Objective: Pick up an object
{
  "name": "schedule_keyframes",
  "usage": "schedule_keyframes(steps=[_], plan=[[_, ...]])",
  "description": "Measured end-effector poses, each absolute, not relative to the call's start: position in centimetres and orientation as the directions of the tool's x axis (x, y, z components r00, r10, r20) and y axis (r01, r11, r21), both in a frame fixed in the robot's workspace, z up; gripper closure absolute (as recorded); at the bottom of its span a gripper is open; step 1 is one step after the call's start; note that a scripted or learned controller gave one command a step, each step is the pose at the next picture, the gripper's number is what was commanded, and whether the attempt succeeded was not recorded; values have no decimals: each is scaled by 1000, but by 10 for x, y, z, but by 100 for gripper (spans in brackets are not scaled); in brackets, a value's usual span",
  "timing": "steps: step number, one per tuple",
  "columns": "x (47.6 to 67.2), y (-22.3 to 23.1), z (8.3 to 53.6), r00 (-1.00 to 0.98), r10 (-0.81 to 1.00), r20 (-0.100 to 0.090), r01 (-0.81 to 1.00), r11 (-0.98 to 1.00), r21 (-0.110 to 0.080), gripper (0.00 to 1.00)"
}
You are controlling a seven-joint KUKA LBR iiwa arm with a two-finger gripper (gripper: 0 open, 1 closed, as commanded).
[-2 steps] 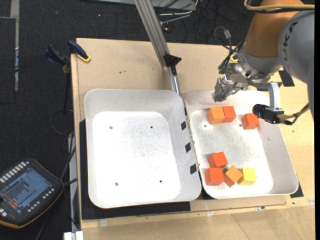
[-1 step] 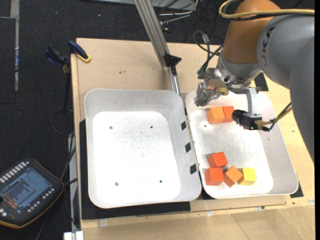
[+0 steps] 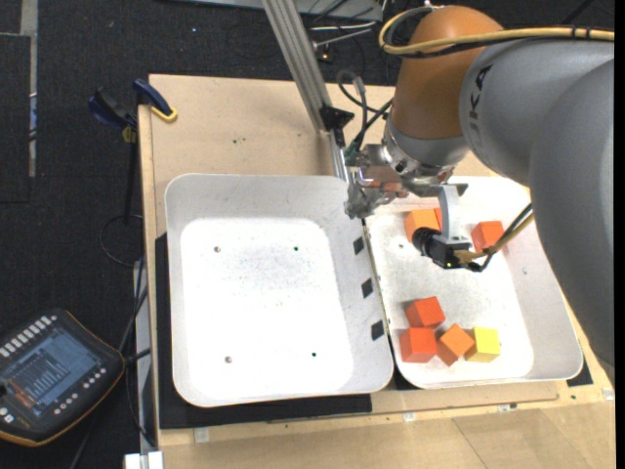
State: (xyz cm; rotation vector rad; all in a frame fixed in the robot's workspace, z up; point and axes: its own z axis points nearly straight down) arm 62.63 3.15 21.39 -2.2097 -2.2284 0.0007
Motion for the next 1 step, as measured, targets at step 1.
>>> schedule_keyframes(steps=[1], plan=[[613, 88, 210, -8, 1000, 2, 1000, 8, -2, 100]])
